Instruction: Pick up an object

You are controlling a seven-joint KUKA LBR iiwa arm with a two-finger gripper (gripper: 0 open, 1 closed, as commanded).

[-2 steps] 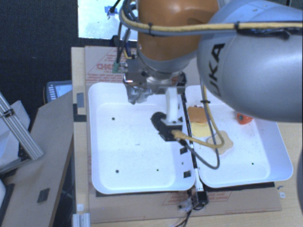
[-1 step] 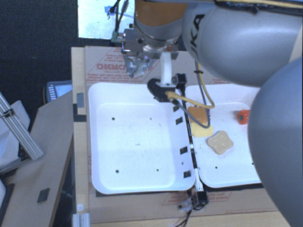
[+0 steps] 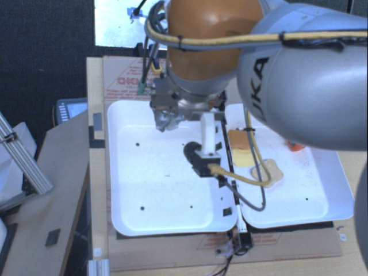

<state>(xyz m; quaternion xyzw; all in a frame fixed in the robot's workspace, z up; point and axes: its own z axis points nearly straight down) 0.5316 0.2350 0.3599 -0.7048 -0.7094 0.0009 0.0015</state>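
My gripper point(image 3: 165, 119) hangs over the far middle of the left white bin point(image 3: 132, 211), under the orange band of the wrist, and nothing shows beneath it. In the right bin point(image 3: 322, 206), close to the divider, lies an orange-topped yellow block point(image 3: 241, 145). A pale cream flat piece point(image 3: 275, 174) rests just in front of it. A small red-orange thing point(image 3: 296, 147) peeks out from under the grey arm further right.
The big grey arm point(image 3: 305, 68) covers the far part of the right bin. The bins sit on a cardboard sheet point(image 3: 121, 82). A wooden ledge point(image 3: 63, 171) and a metal rail point(image 3: 23, 160) stand to the left.
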